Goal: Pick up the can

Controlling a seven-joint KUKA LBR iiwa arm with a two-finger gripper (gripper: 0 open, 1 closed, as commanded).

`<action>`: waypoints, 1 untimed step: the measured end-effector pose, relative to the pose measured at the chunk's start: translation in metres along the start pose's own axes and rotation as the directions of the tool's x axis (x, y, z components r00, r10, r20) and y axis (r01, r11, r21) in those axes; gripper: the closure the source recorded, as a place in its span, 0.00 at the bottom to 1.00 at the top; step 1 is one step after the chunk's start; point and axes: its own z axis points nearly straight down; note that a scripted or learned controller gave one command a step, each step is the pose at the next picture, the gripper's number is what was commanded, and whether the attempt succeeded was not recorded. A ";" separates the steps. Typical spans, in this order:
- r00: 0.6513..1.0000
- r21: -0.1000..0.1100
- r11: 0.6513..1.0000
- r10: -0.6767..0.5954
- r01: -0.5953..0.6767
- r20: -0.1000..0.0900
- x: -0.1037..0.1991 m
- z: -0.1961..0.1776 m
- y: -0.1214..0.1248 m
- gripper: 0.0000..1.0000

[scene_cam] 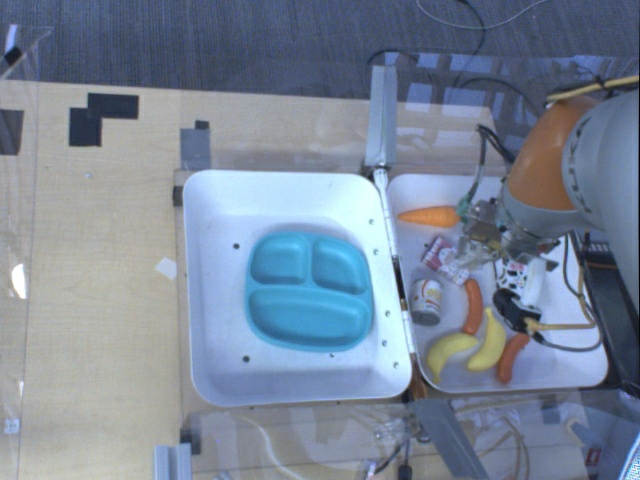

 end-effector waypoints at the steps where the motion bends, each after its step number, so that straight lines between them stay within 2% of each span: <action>1: 0.986 0.006 0.986 -0.168 0.168 0.005 -0.009 -0.113 0.024 1.00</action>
